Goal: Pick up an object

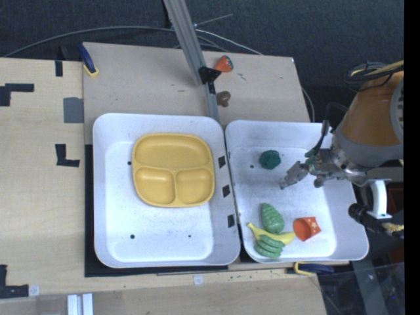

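Hovering with nothing between its parted fingers, the gripper (303, 174) sits right of the dark green ball (269, 159), which may roll off if nudged.

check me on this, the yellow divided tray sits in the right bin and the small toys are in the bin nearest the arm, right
Not quite. The camera view shows the yellow divided tray in the left bin, not the right one. The rest holds: the small toys, among them a dark green ball and an orange cup, lie in the right bin, nearest the arm.
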### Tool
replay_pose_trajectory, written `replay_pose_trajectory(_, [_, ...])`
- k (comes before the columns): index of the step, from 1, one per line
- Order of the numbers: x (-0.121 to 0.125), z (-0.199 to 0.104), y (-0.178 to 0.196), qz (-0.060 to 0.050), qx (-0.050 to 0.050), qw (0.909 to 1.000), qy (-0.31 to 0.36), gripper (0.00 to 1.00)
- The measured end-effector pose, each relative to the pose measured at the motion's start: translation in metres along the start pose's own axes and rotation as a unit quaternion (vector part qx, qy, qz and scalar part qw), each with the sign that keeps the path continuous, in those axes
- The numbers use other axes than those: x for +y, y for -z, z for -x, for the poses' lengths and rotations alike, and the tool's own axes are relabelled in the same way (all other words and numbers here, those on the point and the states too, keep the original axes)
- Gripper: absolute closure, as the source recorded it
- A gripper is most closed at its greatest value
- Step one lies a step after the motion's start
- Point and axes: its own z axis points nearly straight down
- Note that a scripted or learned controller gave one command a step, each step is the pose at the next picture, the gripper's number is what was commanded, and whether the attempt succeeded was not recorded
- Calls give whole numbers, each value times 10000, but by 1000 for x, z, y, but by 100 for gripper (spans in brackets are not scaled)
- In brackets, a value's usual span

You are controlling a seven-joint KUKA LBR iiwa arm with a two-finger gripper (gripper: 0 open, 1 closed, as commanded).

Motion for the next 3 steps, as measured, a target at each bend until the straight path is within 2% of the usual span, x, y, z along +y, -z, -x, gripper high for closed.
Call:
replay_pose_trajectory(1, [0, 0, 0, 1, 0, 10000, -1, 0])
replay_pose_trajectory(3, [-4, -4, -98, -25, 0, 10000, -4, 0])
